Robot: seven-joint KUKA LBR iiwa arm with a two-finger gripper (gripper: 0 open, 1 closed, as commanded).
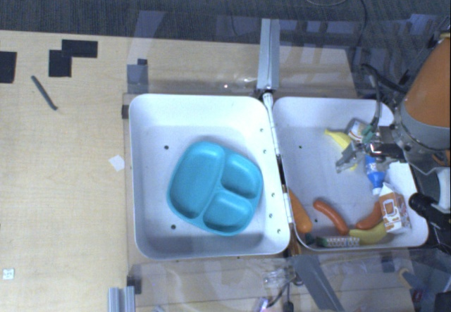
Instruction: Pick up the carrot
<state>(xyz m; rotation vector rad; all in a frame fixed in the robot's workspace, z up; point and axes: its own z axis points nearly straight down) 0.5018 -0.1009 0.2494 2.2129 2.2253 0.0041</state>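
Observation:
The carrot (pixel 301 213) is a short orange tapered piece lying against the left wall of the right bin (pixel 310 120), near its front. My gripper (pixel 351 144) hangs over the back middle of that bin, well behind and to the right of the carrot. Its two grey fingers (pixel 346 160) stand apart, so it is open, with a yellow fruit (pixel 337 138) lying just beside their tips. Nothing is held between the fingers.
A red sausage (pixel 330 215), a banana (pixel 370 234), another orange piece (pixel 369 220), a small box (pixel 394 211) and a blue-white bottle (pixel 375 178) crowd the right bin's front right. The left bin (pixel 148 163) holds a blue divided plate (pixel 215 187).

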